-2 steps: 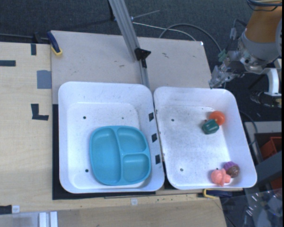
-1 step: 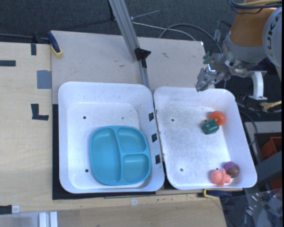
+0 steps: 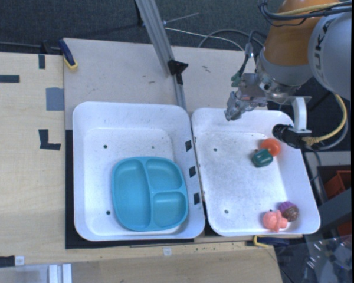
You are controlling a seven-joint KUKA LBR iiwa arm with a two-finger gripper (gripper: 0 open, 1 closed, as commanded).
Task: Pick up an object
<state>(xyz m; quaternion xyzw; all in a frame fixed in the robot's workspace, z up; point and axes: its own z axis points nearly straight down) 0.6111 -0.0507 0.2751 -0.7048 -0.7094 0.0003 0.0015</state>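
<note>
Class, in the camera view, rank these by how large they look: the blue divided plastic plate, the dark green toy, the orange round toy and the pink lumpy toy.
1. Blue divided plastic plate, by far.
2. Pink lumpy toy and dark green toy look alike; unranked.
3. Orange round toy, partly hidden, so unsure.

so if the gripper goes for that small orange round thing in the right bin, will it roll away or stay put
The orange piece looks round and smooth, so a nudge would probably roll it. It touches the green piece, which may block it on that side. Being small, it is likely light.
</note>
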